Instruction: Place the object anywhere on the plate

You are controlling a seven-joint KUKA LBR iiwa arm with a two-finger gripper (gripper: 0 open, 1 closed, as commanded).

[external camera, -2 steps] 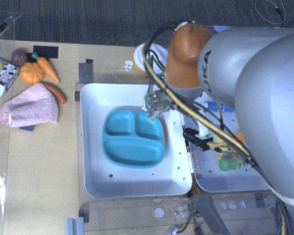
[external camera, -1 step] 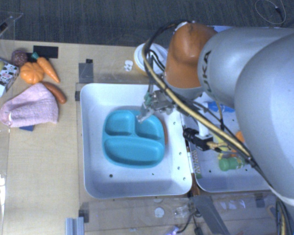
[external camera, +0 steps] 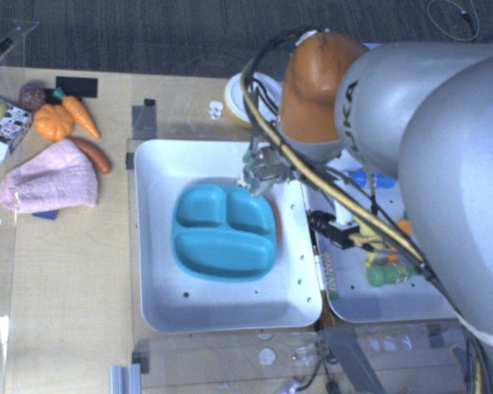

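Note:
A blue divided plate [external camera: 223, 230] lies in the left white bin [external camera: 156, 294]. My gripper [external camera: 259, 175] hangs over the plate's far right corner, at the bin's back wall, under the orange wrist band [external camera: 316, 89]. I cannot make out any object in it. The grey arm [external camera: 427, 154] covers most of the right bin [external camera: 394, 306]. Small items show there beside the arm: a green piece [external camera: 384, 275], a blue piece [external camera: 370, 179] and a bit of orange [external camera: 403, 224]. A thin brown strip [external camera: 277, 224] runs along the plate's right edge.
On the bench left of the bins lie a pink cloth [external camera: 49, 179], a toy carrot [external camera: 82, 115], a small orange pumpkin [external camera: 53, 121] and a brown sausage shape [external camera: 94, 154]. A white round item [external camera: 242, 97] sits behind the left bin. Cables [external camera: 345, 199] loop from the wrist.

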